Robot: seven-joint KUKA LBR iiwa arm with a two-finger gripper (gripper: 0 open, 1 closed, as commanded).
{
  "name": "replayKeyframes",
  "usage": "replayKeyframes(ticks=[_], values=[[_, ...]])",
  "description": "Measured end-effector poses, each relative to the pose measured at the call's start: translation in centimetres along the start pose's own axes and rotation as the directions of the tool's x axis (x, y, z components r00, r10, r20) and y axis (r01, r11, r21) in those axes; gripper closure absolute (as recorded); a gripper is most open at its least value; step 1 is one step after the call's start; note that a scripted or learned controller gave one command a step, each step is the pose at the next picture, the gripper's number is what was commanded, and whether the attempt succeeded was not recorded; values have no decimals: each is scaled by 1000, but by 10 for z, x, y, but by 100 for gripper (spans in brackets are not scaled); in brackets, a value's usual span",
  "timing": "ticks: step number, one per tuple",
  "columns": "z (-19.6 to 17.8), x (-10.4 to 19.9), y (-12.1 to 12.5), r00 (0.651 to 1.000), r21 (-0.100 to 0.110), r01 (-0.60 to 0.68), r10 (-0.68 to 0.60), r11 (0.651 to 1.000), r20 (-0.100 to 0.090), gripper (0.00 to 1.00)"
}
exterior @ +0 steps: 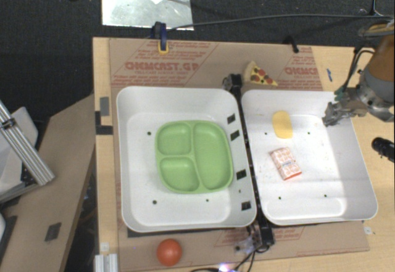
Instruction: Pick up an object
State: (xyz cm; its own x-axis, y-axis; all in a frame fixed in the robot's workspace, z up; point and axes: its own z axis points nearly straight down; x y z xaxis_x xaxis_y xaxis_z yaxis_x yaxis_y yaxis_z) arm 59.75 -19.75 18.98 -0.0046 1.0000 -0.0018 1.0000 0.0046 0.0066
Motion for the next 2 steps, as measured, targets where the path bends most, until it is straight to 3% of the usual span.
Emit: replayKeyframes(ticks=[2], values=[[-113,-1,-5,1000,-2,1,-1,1000,1,100]])
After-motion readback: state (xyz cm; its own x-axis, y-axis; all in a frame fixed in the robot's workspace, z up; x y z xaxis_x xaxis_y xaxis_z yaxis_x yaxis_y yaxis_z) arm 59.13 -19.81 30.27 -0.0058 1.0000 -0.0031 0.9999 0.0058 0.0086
